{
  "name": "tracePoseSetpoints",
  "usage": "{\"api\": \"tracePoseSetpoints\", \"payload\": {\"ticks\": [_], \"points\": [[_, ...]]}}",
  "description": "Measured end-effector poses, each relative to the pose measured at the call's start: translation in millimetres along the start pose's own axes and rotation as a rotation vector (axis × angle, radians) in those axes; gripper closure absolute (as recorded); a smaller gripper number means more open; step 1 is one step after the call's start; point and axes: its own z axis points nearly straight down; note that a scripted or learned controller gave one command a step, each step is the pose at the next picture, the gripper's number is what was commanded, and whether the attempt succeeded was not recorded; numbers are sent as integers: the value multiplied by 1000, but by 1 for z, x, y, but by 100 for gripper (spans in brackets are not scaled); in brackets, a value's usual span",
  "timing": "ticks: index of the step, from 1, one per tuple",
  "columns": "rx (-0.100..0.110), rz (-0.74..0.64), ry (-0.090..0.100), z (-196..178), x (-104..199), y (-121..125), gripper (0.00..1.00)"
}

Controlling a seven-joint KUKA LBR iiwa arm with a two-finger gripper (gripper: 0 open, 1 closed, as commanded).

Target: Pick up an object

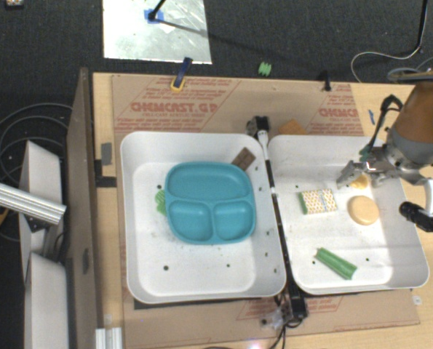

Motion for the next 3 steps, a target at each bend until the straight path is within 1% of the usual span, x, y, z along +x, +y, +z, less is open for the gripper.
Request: {"api": "tracePoseSetpoints", "payload": {"ticks": [1,2,3], "points": [[0,1,0,-17,0,-15,0],[2,1,0,-4,0,-40,0],[-15,-1,-5,18,-1,-50,0]]}}
